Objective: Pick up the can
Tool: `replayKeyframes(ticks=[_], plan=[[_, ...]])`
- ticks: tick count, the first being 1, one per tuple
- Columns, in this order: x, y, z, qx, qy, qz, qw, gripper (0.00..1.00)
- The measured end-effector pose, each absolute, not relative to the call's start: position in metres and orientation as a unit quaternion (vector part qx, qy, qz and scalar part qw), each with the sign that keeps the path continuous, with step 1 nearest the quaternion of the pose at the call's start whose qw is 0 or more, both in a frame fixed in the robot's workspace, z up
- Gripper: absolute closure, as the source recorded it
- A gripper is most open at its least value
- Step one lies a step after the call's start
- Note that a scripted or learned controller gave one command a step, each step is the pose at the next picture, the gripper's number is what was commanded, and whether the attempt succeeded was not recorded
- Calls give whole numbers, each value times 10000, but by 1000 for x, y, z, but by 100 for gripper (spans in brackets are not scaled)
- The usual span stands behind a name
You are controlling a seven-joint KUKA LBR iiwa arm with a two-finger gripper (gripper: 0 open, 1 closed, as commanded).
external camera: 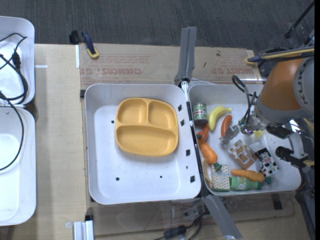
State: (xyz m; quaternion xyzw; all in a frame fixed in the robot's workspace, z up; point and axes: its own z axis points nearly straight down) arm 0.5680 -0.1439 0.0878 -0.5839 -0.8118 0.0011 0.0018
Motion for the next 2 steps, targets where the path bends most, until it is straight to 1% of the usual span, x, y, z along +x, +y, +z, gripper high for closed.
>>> replayKeyframes(ticks=[1,2], plan=[[568,-146,93,-5857,-8105,19,37,100],[547,-124,110,-6834,-7301,17,25,100]])
